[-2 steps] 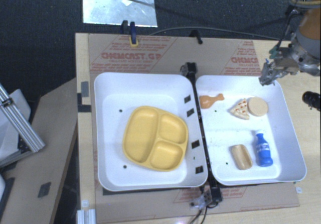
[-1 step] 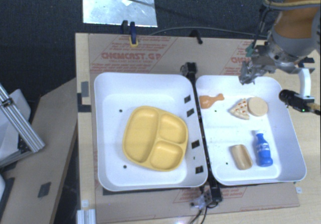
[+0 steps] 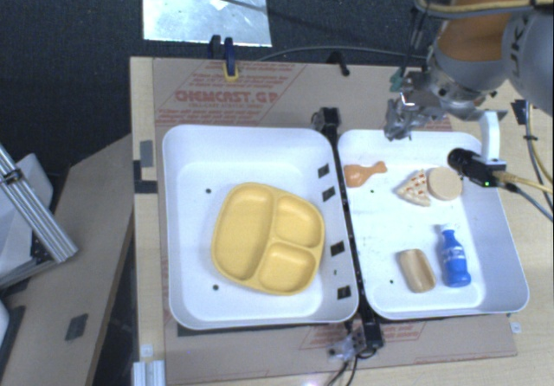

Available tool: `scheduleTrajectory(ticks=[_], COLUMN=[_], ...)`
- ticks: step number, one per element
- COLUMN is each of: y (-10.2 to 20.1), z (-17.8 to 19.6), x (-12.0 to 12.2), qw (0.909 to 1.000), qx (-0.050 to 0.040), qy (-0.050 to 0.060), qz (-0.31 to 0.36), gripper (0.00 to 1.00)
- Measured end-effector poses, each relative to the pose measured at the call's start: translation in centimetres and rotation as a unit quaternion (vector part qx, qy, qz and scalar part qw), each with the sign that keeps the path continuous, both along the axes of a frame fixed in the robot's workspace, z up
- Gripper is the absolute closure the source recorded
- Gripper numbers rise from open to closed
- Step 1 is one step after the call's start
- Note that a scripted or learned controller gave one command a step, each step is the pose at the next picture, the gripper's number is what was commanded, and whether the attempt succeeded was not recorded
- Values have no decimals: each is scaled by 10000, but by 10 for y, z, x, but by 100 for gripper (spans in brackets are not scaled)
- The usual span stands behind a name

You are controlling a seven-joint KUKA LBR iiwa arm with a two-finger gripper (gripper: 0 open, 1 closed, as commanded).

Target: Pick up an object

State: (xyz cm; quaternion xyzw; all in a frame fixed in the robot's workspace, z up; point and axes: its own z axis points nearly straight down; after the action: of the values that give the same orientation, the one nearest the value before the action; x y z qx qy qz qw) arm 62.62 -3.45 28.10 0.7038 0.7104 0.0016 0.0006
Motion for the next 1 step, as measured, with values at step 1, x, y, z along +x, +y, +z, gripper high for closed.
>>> scheduleTrajectory(ticks=[1], y=[49], z=[-5], x=[10], qw=[10000], qx=[0], qy=[-1], qz=[0], gripper=[100])
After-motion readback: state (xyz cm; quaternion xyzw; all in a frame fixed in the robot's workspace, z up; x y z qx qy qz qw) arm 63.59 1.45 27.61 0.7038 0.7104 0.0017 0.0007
